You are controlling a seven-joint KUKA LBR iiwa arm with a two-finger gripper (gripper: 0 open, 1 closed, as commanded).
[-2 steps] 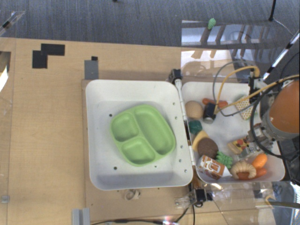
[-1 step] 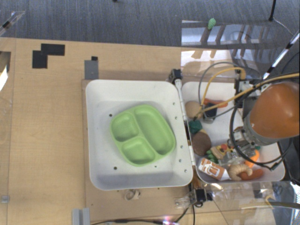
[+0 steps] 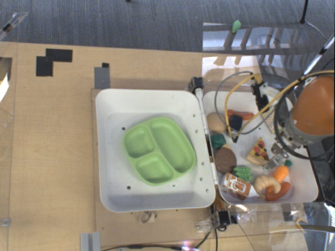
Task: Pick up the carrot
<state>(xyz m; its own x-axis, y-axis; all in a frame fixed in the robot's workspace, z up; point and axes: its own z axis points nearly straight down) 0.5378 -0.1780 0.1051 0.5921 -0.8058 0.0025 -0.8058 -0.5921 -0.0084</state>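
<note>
Jaws (image 3: 276,161) low over the right bin (image 3: 309,192), at its near-right part; arm w/ orange band (image 3: 313,111) above them. Fingers blurred, small: can't tell how far open, nothing visibly between them. Carrot (image 3: 282,172) lies just beside the jaws, on the near side, touching or nearly so. Croissant (image 3: 267,182) and sausage (image 3: 277,191) just past the carrot. Pizza slice (image 3: 258,151) just left of the jaws. Brown cookie (image 3: 225,159) farther left. Left bin (image 3: 110,140) w/ green divided plate (image 3: 158,150) well apart to the left.
</note>
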